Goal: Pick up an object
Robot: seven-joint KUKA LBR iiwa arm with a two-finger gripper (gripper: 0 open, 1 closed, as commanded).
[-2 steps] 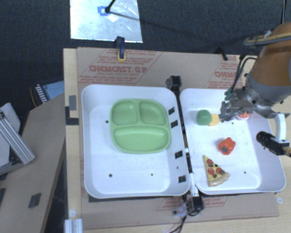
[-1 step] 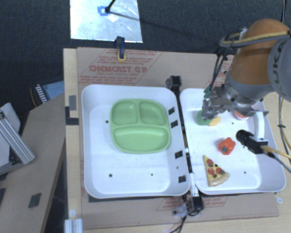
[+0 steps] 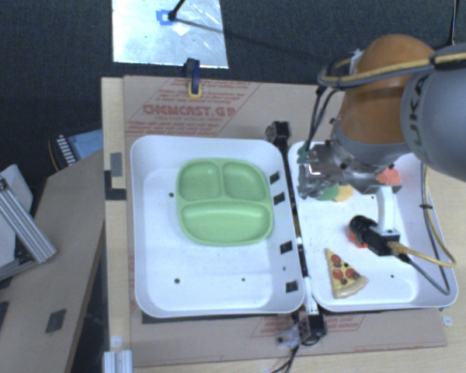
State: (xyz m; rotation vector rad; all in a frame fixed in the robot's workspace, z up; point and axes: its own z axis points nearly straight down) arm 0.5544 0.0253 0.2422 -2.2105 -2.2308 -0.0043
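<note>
The arm's (image 3: 396, 99) bulk covers the back of the right bin (image 3: 423, 290), so a yellow piece (image 3: 342, 195) and an orange-red piece (image 3: 389, 177) there peek out only partly and their shapes stay unclear. The tool (image 3: 317, 176) is a blurred metallic cluster low over that bin's left rear corner, just beside the yellow piece; how far open it is cannot be told, nor whether it touches anything. The arm reaches in from the right, wrist bent down, while a toy pizza slice (image 3: 344, 273) lies apart near the bin's front and a green divided plate (image 3: 224, 202) sits in the left bin (image 3: 151, 235).
</note>
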